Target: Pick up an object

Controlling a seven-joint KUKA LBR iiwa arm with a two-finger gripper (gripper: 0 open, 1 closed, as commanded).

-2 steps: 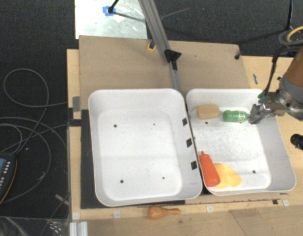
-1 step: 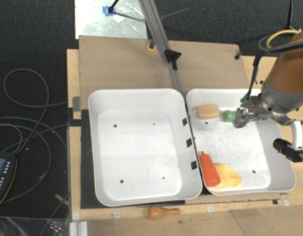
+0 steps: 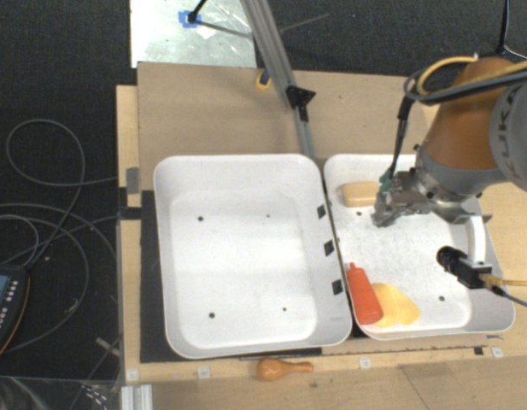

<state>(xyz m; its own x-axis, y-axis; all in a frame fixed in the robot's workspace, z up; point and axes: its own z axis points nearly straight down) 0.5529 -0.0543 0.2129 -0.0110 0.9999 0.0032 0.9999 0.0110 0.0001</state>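
1. The left bin (image 3: 246,254) is a shallow white plastic tray with rounded corners and a smooth, slightly glossy floor marked by a few small dark dots.
2. On the bare bench (image 3: 186,109), just in front of the bins, lies a small tan pear-shaped piece (image 3: 284,367) that looks like wood.
3. In the right bin (image 3: 489,310), along its left wall, lies an orange-red carrot-like toy (image 3: 363,293): stiff, smooth, probably light. Gripping across its narrow width at mid-length looks best.
4. Touching it on the right is a yellow lump (image 3: 398,306), rounded and possibly soft; its low, sloping surface may slip between fingers.
5. Near the bin's far left corner sits a beige block (image 3: 359,194), flat-sided and firm-looking, easy to pinch across its short sides.
6. The gripper (image 3: 391,207) hangs just right of that block, low over the bin floor. Whether it is spread or closed cannot be told, and nothing is visibly held.
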